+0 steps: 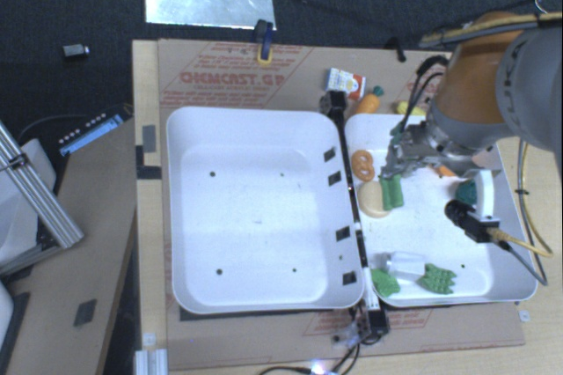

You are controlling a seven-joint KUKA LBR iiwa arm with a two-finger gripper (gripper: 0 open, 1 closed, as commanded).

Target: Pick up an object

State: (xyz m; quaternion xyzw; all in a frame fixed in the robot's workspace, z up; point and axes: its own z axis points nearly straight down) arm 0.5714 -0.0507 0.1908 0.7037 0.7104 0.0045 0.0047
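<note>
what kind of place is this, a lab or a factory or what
Most likely a robotics lab test bench: a grey arm reaches over two white bins, small toy-like objects lie in the right one, and cables run across dark carpet.

Left bin [255, 206] looks open; toys crowd the right bin [413, 234].

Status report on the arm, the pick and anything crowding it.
End effector low in right bin, over green block. No grasp visible. Orange ring and tan disc crowd it.
</note>
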